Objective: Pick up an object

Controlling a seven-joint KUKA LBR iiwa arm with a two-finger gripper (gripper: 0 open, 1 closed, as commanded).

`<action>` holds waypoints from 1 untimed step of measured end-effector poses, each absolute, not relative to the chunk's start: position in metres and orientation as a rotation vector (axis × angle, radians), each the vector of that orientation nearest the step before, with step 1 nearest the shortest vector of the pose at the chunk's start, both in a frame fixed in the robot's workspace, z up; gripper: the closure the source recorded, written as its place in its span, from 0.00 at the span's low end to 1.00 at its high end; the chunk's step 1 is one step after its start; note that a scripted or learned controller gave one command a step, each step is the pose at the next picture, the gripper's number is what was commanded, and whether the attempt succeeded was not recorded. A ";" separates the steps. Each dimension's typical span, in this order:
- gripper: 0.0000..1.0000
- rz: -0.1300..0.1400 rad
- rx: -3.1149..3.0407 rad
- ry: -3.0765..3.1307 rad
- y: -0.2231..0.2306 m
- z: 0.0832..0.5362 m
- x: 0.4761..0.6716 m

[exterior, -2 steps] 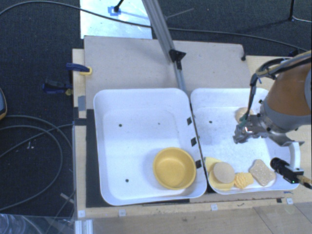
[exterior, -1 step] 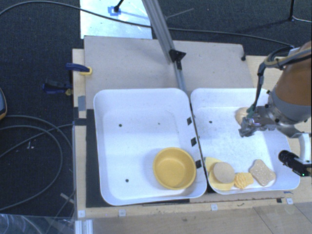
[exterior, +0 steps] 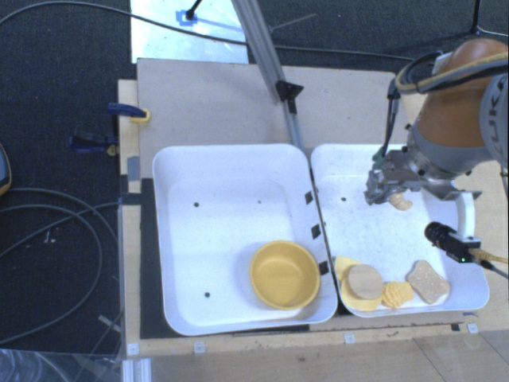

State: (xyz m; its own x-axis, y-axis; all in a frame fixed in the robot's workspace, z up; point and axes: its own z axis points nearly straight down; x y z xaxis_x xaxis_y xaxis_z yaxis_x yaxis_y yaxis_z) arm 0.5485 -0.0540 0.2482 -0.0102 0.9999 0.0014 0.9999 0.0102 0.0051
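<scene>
My gripper [exterior: 379, 192] hangs low over the upper middle of the right bin [exterior: 358, 237], at the end of the grey and orange arm that comes in from the right. A small beige lump [exterior: 402, 204] lies on the bin floor just to the gripper's right, close to it or touching it. Along the front wall of this bin lie a round tan disc [exterior: 366, 281] on a yellow wedge [exterior: 345, 270], a yellow waffle piece [exterior: 397, 294] and a tan bread-like slice [exterior: 428, 282]. None of these is seen between the fingers.
A yellow bowl [exterior: 284, 274] stands upright in the front right corner of the left bin [exterior: 207, 213]. A slanted metal pole [exterior: 266, 54] rises from behind the ridge between the bins. A blue and yellow clamp [exterior: 119, 126] grips the bench's left edge.
</scene>
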 end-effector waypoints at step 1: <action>1.00 0.007 2.209 2.232 -0.011 0.252 0.585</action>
State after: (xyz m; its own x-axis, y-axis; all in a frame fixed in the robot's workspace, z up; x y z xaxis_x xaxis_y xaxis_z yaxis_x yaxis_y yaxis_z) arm 0.5846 -0.0108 0.2520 -0.0105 0.9999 0.0020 0.9999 0.0105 0.0043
